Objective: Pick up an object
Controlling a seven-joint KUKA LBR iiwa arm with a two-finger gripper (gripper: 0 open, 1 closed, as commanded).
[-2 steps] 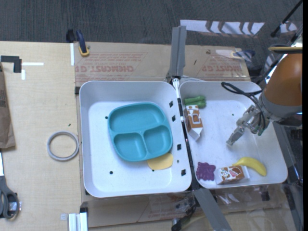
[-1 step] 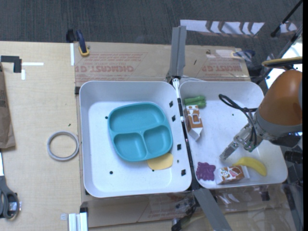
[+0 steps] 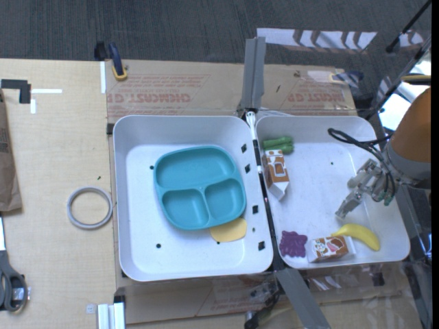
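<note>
Down in the right bin (image 3: 322, 177), near its front right corner, lies the banana (image 3: 359, 236), yellow and curved, flat on the white floor. Just left of it, touching or nearly so, sits a small carton (image 3: 330, 248) with a brown-and-white label, print too small to read. Further left, a purple bunch of grapes (image 3: 293, 242) hugs the front left corner.

Now the jaws (image 3: 351, 204): they hang just above and slightly left of the banana, tips angled down toward the bin floor. They look a little parted, and nothing sits between the fingers — they have hold of nothing. The metal parts blur together, so the exact gap is hard to judge. The arm's orange band (image 3: 416, 132) is cut off by the right edge.

Up at the back left of the same bin, a green pepper-like item (image 3: 278, 143) rests against the wall, with another brown-and-white carton (image 3: 276, 173) just below it.

Over in the left bin (image 3: 137, 184), a teal divided plate (image 3: 199, 186) covers most of a yellow piece (image 3: 230, 231), only its lower edge peeking out. Out on the counter (image 3: 48, 149), a tape ring (image 3: 90, 207) lies well apart.
</note>
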